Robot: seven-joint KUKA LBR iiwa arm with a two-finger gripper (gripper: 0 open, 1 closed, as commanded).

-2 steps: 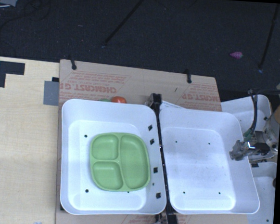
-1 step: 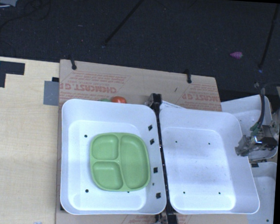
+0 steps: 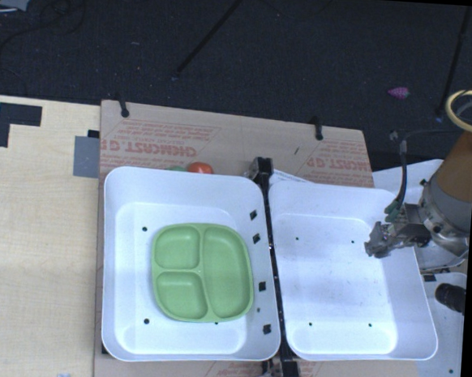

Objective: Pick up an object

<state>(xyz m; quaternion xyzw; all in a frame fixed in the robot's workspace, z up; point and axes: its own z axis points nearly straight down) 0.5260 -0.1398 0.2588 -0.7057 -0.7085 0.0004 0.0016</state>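
Green plate (image 3: 202,272) is the one thing lying in a bin: a pale lime, rounded-square dish divided by raised ridges into three compartments, two smaller ones on its left side and one long one down its right. It sits flat on the floor of the left bin (image 3: 128,216), somewhat toward that bin's right and near wall, slightly turned so its edges do not run parallel to the bin's sides. Its surface looks matte and plain, with no food or marks in any compartment.

Counted out: one plate, two white bins, one arm with one gripper. The right bin (image 3: 403,335) sits just beside the left one, the two joined along a dark divider strip (image 3: 265,251) with small black clips. Both rest on a cardboard sheet (image 3: 223,146) printed with reddish lettering.

A small orange-red object (image 3: 200,169) peeks over the far rim of the left bin, outside it; it is too hidden to name, possibly a ball or a fruit.

The gripper (image 3: 380,244) hangs over the right bin's far right part, well apart from the plate. Its fingers are dark and blurred together, so I cannot tell how wide they stand; nothing is visibly between them.
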